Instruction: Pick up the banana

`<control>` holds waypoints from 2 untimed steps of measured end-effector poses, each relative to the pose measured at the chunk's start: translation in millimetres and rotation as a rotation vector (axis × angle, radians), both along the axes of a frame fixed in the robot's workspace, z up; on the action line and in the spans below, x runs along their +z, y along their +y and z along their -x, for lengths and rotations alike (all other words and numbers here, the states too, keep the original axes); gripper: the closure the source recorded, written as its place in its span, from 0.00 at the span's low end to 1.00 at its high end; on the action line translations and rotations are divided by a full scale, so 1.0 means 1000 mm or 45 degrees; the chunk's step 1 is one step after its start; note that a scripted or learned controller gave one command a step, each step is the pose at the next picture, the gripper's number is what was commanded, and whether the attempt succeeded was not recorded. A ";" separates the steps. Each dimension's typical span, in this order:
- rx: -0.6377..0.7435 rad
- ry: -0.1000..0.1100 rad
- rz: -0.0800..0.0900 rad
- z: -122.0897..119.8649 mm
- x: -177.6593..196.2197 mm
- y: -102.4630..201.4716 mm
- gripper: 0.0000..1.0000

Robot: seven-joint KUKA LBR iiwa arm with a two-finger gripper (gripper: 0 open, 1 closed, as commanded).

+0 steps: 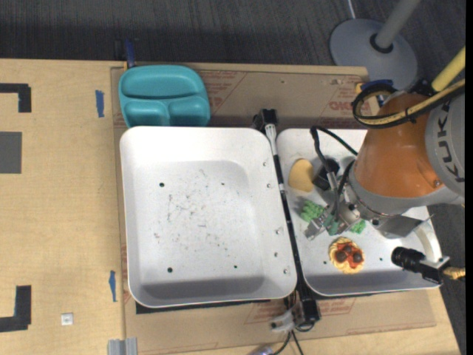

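Observation:
A yellow-tan rounded piece, apparently the banana (300, 174), lies in the right bin (384, 283) near its back left corner, with its right end hidden behind the robot's wrist. My gripper (330, 214) hangs low in the same bin, a little in front of and to the right of the banana, right over a green toy (312, 213). Nothing can be seen held in it, and the wide orange and grey wrist covers much of the bin's right half.
A small round pizza toy (346, 254) lies in the right bin just in front of the gripper. The left bin (199, 205) stands alongside. A teal divided tray (164, 96) sits behind the left bin. A grey lamp base (369, 44) stands at the back right.

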State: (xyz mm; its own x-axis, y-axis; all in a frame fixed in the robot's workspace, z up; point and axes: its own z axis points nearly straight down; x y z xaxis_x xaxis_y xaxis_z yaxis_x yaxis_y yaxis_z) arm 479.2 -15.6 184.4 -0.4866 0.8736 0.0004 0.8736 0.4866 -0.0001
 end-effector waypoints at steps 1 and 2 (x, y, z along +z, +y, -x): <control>-0.001 -0.005 0.000 -0.001 0.010 0.000 1.00; -0.001 -0.011 0.001 -0.002 0.020 0.000 1.00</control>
State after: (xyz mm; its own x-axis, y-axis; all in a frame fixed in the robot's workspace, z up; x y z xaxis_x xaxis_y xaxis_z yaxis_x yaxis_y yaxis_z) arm 481.6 -15.5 204.6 -0.4859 0.8740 -0.0044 0.8740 0.4859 0.0069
